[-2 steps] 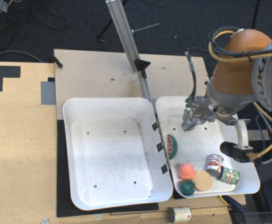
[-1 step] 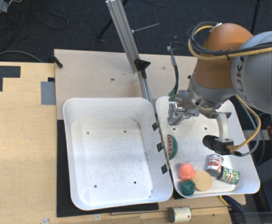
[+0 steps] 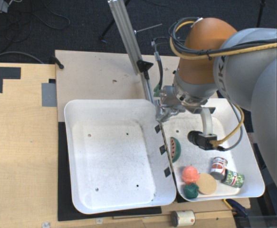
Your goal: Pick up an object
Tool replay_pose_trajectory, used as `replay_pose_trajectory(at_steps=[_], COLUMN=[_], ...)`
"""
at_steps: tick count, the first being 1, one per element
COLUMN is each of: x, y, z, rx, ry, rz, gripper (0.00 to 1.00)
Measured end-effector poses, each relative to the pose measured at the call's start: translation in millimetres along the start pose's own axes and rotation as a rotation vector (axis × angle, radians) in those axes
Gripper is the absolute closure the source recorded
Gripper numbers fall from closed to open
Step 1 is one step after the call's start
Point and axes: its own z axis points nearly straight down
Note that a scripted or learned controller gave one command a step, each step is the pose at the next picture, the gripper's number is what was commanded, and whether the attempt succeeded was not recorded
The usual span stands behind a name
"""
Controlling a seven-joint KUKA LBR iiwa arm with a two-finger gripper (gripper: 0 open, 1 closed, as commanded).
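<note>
Plenty to choose from down in the lower right of the frame: the right bin [image 3: 247, 160] has a cluster along its near edge. A pink ball [image 3: 190, 174] is touching a tan disc [image 3: 207, 184], a dark green lump [image 3: 191, 190] sits just below the ball, and a red-and-white can [image 3: 218, 166] lies against a green can [image 3: 234, 178] at the right end of the group. A little apart from them, a watermelon slice [image 3: 175, 148] rests by the bin's left wall, close to the seam with the left bin [image 3: 109, 156].

And the gripper [image 3: 166, 109]? It's up at frame centre, over the far left corner of the right bin, right by that seam and beside the foot of a slanted metal rail [image 3: 128, 32]. Nothing is visibly in its grasp, and from this angle I cannot tell whether it's open or closed. The arm [image 3: 252, 65] sweeps in from the upper right.

So I'd call this the approach: no object picked, no contact made. The watermelon slice looks the nearest candidate, just below the gripper in the frame. The next move calls for coming down toward the viewer, centring over one piece and descending clean. The slice hugs the wall, so there's little room on that side; the ball and disc touch, which could spoil a grab.
</note>
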Motion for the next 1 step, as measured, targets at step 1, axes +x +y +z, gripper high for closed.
replay_pose_trajectory(at_steps=[1], x=[46.2], y=[16.6], z=[21.8], rx=[0.000], ry=[0.000], rz=[0.001], gripper=[1.00])
